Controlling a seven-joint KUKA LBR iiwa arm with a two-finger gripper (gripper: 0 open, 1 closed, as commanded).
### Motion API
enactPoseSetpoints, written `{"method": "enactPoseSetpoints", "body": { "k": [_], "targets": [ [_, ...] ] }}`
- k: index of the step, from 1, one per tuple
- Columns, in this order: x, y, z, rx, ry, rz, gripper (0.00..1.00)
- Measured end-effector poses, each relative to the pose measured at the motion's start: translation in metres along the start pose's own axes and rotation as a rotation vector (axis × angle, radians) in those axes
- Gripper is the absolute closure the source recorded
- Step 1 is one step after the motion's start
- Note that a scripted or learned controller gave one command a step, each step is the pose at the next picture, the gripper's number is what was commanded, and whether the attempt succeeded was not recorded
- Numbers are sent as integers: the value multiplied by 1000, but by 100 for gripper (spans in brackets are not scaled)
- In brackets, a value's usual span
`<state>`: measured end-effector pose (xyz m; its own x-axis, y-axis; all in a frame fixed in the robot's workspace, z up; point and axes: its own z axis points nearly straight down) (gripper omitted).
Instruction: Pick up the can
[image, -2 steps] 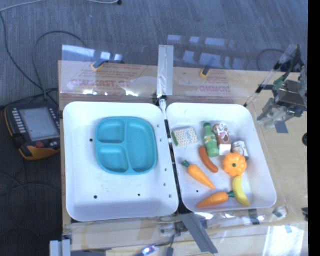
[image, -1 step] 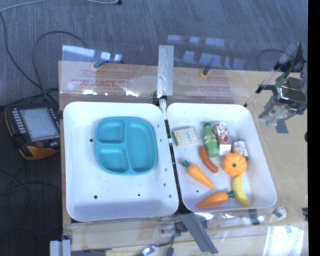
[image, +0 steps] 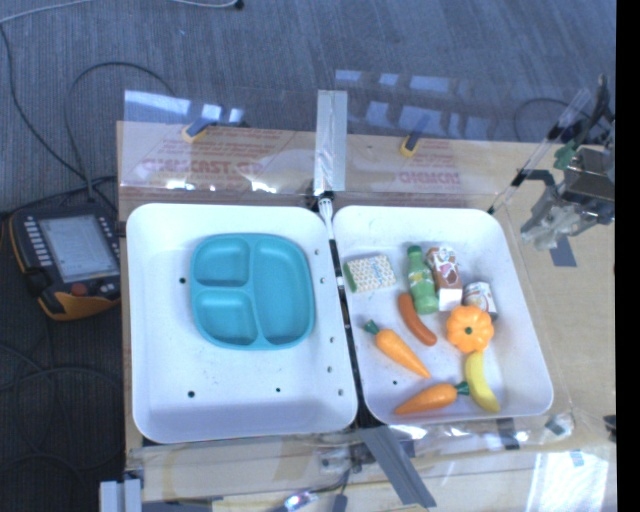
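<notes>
Where it lies beside the pumpkin (image: 470, 329), small can (image: 480, 297), silvery, reddish label, claw (image: 560, 222) state unclear.

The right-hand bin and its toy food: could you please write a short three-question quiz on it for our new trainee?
1. True or false: the can lies in the same bin as the blue divided plate.
2. Which item touches the can's lower-left side? A) the pumpkin B) the banana C) the green bottle
3. Fill in: the hand is outside the right bin, beyond its upper-____ corner.

Key: 1 false, the can is in the right bin and the plate in the left bin; 2 A; 3 right.
</notes>
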<state>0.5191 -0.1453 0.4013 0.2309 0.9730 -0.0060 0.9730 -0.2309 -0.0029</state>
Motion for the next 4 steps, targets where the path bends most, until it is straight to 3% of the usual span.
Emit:
{"method": "enactPoseSetpoints", "body": {
  "k": [4],
  "targets": [
    [2,5,-35,4,-8,-4,100]
  ]
}}
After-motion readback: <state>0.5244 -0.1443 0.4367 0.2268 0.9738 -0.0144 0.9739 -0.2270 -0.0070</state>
